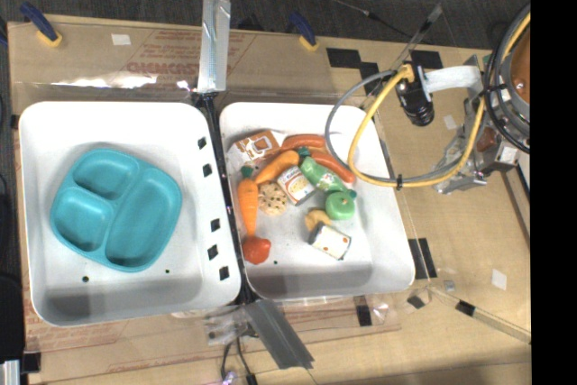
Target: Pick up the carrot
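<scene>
Brown table (469, 266) carries two white bins; the carrot (247, 205) lies along the right bin's (388, 257) left wall among toy foods. Whether the jaws are parted, I cannot tell.

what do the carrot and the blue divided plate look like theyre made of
Carrot: probably moulded plastic toy food, judging by its uniform orange and smooth, slightly glossy surface. Blue divided plate: likely hard plastic with a satin finish; it has an even teal colour, soft rounded compartment ridges and faint sheen. Neither can be confirmed by look alone.
</scene>
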Controlling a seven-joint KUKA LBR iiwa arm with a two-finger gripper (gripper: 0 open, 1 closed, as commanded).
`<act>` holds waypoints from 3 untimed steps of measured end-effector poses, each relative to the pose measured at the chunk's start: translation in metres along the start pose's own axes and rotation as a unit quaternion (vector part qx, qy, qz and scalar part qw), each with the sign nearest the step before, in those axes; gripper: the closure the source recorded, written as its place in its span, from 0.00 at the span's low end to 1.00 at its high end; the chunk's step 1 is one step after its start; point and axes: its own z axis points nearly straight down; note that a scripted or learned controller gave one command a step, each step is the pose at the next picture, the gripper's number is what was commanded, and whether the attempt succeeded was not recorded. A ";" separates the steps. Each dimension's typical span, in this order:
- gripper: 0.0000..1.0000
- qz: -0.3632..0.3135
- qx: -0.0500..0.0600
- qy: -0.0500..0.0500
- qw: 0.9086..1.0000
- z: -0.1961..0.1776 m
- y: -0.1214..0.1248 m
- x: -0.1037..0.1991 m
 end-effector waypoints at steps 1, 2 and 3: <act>0.00 -0.001 0.001 0.001 1.000 0.000 -0.001 0.000; 0.00 0.006 -0.001 -0.006 1.000 0.192 -0.002 0.008; 0.00 0.056 -0.002 -0.004 0.998 0.278 -0.051 -0.015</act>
